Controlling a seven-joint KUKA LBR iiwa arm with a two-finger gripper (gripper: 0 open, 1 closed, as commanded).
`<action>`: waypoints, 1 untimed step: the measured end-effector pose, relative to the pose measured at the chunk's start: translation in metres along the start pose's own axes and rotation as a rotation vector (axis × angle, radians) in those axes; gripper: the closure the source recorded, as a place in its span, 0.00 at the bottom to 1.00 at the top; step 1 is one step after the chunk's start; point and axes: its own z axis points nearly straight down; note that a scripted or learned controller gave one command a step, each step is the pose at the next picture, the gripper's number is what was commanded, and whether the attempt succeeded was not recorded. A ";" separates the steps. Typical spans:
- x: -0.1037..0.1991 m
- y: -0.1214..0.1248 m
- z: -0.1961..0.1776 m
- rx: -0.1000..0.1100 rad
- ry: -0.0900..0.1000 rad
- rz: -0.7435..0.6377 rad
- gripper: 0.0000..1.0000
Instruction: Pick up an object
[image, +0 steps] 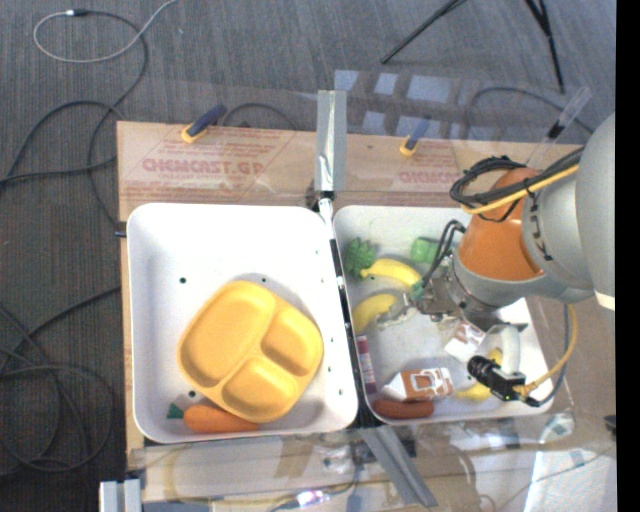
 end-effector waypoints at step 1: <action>-0.014 0.071 0.001 -0.001 -0.001 -0.104 0.00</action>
